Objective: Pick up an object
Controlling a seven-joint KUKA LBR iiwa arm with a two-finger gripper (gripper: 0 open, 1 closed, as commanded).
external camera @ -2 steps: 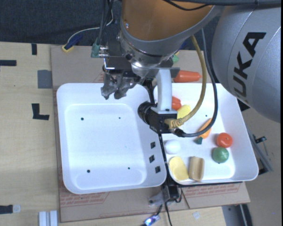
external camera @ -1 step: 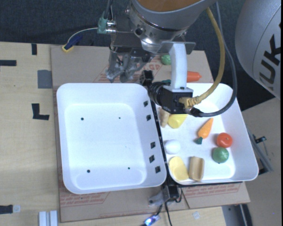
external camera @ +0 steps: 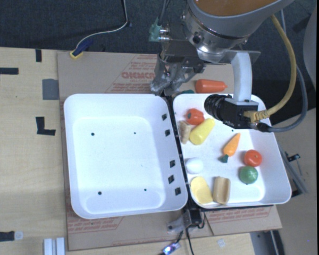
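Note:
My gripper (external camera: 169, 84) hangs over the far rim where the two bins meet, above the back left corner of the right bin (external camera: 274, 191). That bin holds several toy foods. A long red-orange piece (external camera: 210, 85) lies just right of the gripper, and a red tomato (external camera: 194, 116) with a yellow piece (external camera: 201, 131) lies below it. Further out are a small carrot (external camera: 231, 144), a red ball (external camera: 252, 158), a green ball (external camera: 248, 175), a white egg (external camera: 194, 166), a yellow slice (external camera: 201, 190) and a tan piece (external camera: 221, 189). I see nothing in the gripper.
The left bin (external camera: 117, 158) is bare white inside. A black cylinder (external camera: 224, 110) mounted on the arm overhangs the right bin's back middle. The divider (external camera: 173, 142) between the bins carries small black tabs. Cardboard (external camera: 95, 73) lies under both bins.

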